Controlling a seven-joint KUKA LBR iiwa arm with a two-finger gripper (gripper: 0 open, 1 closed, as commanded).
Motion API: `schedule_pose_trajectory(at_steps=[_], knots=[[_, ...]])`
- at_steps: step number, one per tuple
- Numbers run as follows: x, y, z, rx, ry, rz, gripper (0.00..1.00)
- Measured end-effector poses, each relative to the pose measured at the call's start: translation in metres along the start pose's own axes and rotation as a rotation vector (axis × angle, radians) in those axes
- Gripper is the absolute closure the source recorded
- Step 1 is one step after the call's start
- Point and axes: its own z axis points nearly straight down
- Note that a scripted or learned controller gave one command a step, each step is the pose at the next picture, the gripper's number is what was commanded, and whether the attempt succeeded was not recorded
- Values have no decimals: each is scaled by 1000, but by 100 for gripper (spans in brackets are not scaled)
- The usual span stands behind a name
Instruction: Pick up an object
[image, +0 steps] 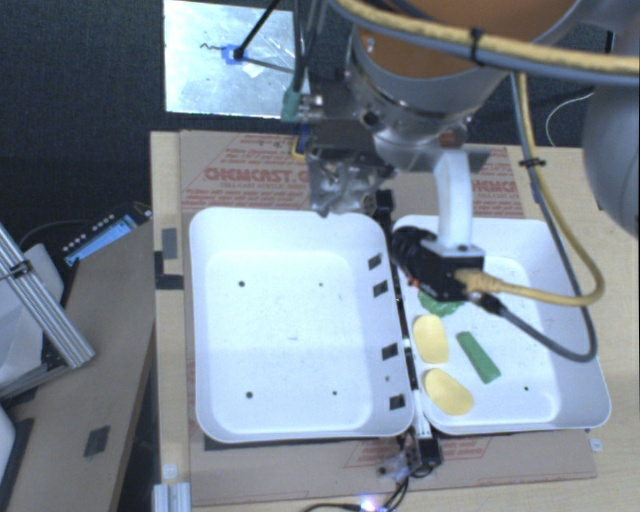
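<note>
My gripper (338, 192) hangs over the far rim of the left bin (230, 300), near that bin's back right corner, with nothing visible in it. In the right bin (575, 385) lie two yellow oval pieces, one (432, 340) just beyond the other (448, 392), close to the bin's left wall. A green stick (478, 357) lies to their right. A small green thing (436, 302) peeks out farther back, partly hidden by the arm's parts. All these objects are well to the right of and nearer than the gripper.
The two bins stand on a cardboard sheet (240, 170) and are joined along the middle by black clips (392, 352). The arm's big grey and orange body (440, 50) covers the back of the right bin. A yellow cable (540, 295) arcs over that bin.
</note>
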Motion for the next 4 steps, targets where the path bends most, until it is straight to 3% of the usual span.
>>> schedule_pose_trajectory(at_steps=[1,2,3,4], knots=[[-50,86,2,-2,-5,16,100],[7,-1,0,2,0,-2,100],[-19,95,1,-4,-3,13,100],[2,13,266,18,-10,7,100]])
